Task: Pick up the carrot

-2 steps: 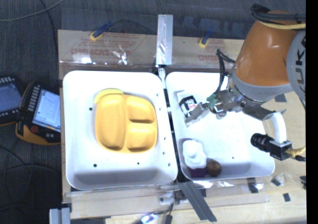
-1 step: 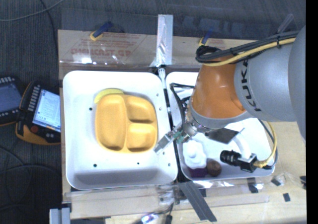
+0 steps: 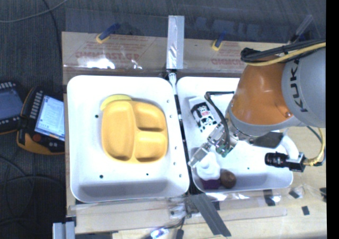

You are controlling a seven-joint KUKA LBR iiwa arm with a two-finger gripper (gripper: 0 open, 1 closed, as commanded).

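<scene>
- The gripper (image 3: 204,154) is being held low in the right bin (image 3: 249,179), above a white object (image 3: 208,167); whether it is parted or closed cannot be told.
- A yellow sectioned tray (image 3: 133,130) is being kept in the left bin (image 3: 85,126).
- No carrot can be made out.

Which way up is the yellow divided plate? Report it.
Upright. The yellow divided plate lies flat in the left bin, its three compartments facing up.

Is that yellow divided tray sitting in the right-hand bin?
No, the yellow tray lies in the left bin, away from the arm.
</scene>
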